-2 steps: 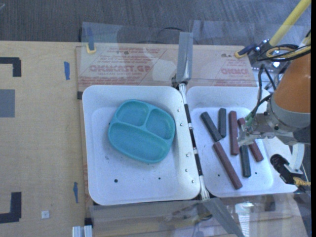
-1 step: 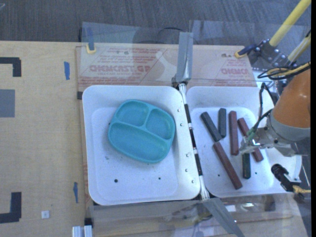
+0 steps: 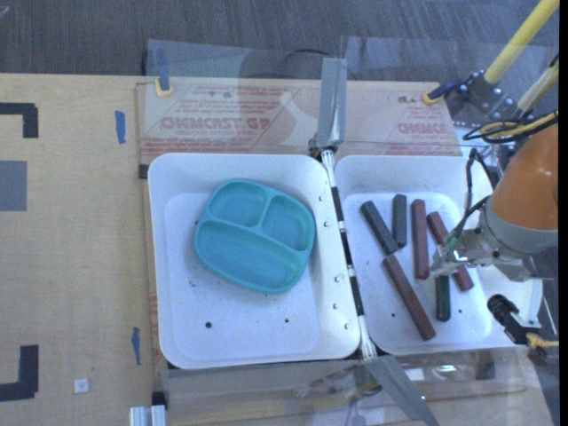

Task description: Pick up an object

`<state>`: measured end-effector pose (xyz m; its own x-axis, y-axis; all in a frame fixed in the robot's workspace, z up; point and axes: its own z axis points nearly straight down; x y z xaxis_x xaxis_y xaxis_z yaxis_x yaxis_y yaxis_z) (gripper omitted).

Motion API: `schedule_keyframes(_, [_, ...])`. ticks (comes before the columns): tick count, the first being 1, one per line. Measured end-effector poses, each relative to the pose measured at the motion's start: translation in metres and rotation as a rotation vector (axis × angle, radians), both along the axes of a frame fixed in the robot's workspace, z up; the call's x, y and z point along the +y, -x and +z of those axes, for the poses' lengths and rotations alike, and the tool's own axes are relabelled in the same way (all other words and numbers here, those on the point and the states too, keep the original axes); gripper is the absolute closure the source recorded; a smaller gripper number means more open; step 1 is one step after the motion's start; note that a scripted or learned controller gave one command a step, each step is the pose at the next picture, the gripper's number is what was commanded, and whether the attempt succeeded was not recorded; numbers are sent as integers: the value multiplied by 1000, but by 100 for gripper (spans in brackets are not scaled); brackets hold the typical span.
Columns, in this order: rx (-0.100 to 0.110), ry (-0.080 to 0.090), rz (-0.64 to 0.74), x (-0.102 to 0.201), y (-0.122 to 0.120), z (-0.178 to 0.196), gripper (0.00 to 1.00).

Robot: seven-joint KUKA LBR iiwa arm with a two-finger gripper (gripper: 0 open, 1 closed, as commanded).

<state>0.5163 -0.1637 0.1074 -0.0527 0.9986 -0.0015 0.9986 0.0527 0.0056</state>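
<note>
**Gripper low over the sticks in the right bin**

Two shallow white plastic bins sat side by side on the wooden bench. The left bin held a teal plastic plate with three compartments, lying flat near the middle of its floor and turned at a slight angle.

The right bin held a loose scatter of slender sticks. A long reddish-brown stick lay slanted across the floor, its lower end toward the near rim. Above it and slightly to the left lay a dark grey stick, also slanted. A short dark grey stick stood nearly parallel to the bin's side, just beside a maroon stick that ran the same way. Farther right, another reddish-brown stick slanted down under the tool, and a dark green stick lay below it.

The grey arm with its orange band reached in from the right, and its gripper hung over that right-hand cluster, close above the slanted reddish-brown stick. Whether the fingers were spread or closed could not be told, nor whether anything lay between them.
</note>
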Motion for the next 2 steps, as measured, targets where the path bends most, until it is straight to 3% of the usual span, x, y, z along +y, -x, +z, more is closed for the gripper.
schedule_keyframes(1, [0,0,0,0,0,0,0])
schedule_keyframes(2, [-25,7,28,11,5,-7,0])
